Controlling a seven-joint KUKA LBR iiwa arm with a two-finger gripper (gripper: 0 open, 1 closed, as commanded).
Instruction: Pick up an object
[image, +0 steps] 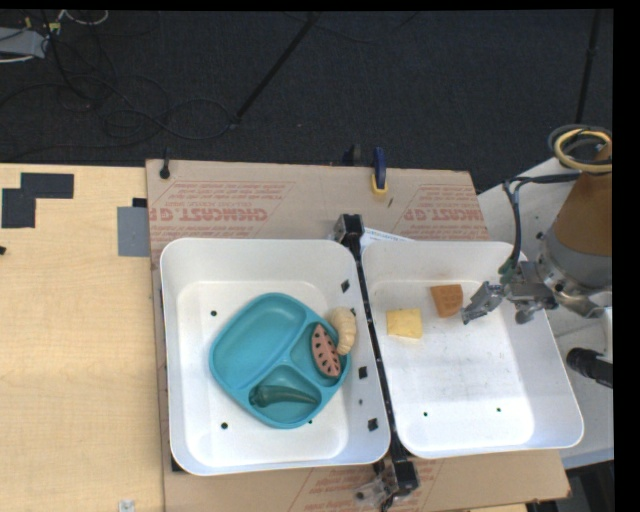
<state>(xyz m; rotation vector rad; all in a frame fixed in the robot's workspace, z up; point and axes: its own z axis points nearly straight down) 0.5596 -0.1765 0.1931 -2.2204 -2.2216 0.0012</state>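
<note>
The right bin (540, 420) holds a pale yellow block (405, 324) and an orange-brown block (447, 299) near its far left side. My gripper (502, 306) hangs low over the same bin, just right of the orange-brown block. It is open, with one fingertip (474, 307) close beside that block, and nothing lies between the fingers. In the left bin (200, 440) a teal divided plate (250, 345) carries a watermelon slice (325, 351) and a dark green piece (283, 397). A cream banana-like piece (344, 329) rests on the plate's right rim.
A black divider bar (365, 340) runs between the bins. Cardboard (260, 205) lies under both bins, with a blue-and-yellow clamp (379, 172) at its far edge. The arm's body (585, 240) and cables (515, 215) stand over the right bin's right rim.
</note>
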